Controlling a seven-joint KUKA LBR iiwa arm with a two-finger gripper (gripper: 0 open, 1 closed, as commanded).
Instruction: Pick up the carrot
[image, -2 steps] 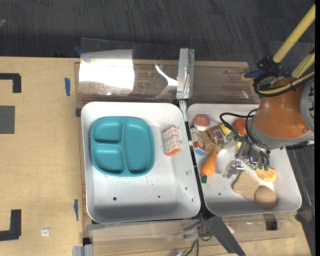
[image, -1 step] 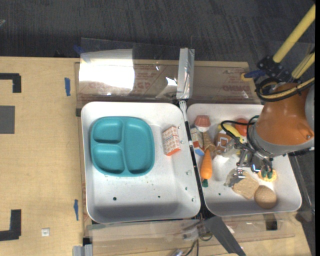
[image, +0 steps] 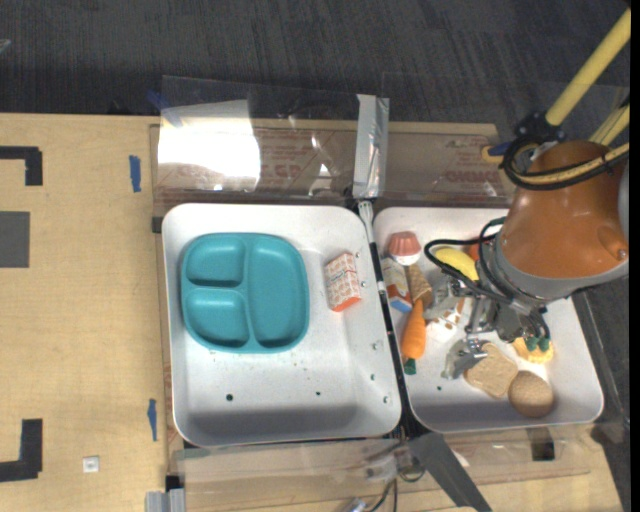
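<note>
The orange carrot (image: 414, 335) lies along the left wall of the right bin (image: 580, 395), its green end pointing toward the front. My gripper (image: 464, 358) hangs low over the middle of that bin, a short way to the right of the carrot and apart from it. Its metal fingers (image: 470, 350) point down-left with nothing visible between them. The arm's orange band (image: 562, 220) covers the bin's upper right part.
Around the gripper lie a yellow banana (image: 458, 262), a slice of bread (image: 490, 376), a brown roundish item (image: 531, 392) and a bottle with a red cap (image: 404, 250). In the left bin sit a teal divided plate (image: 245, 290) and a small carton (image: 343, 281).
</note>
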